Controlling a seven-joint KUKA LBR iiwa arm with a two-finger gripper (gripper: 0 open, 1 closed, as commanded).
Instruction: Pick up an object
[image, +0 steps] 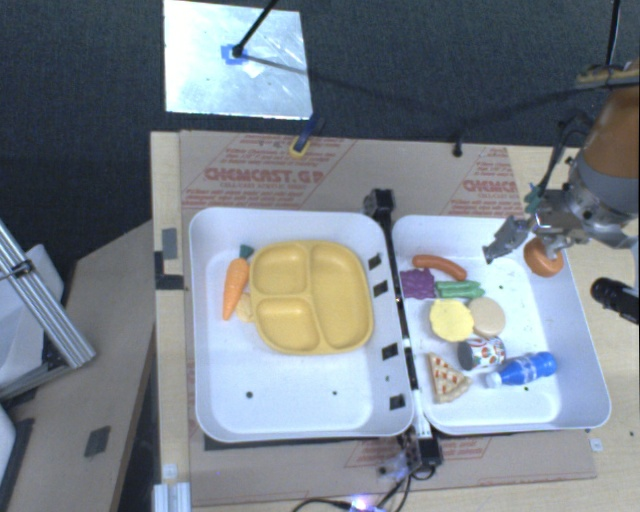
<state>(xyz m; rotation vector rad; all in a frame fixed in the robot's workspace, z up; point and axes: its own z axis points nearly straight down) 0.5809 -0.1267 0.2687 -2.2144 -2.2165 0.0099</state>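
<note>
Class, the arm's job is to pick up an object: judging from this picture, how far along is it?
Done: the gripper has reached the right bin. In hand: nothing visible; it hangs over the bin's far corner beside an orange round toy. Left: grasping and lifting. The sausage, pizza slice and blue bottle lie in the bin.

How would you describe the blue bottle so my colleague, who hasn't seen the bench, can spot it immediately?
Look in the right bin, at its near end. The blue bottle lies on its side there, beside a small printed cup and a pizza slice. It is the one blue thing among the toys.
</note>
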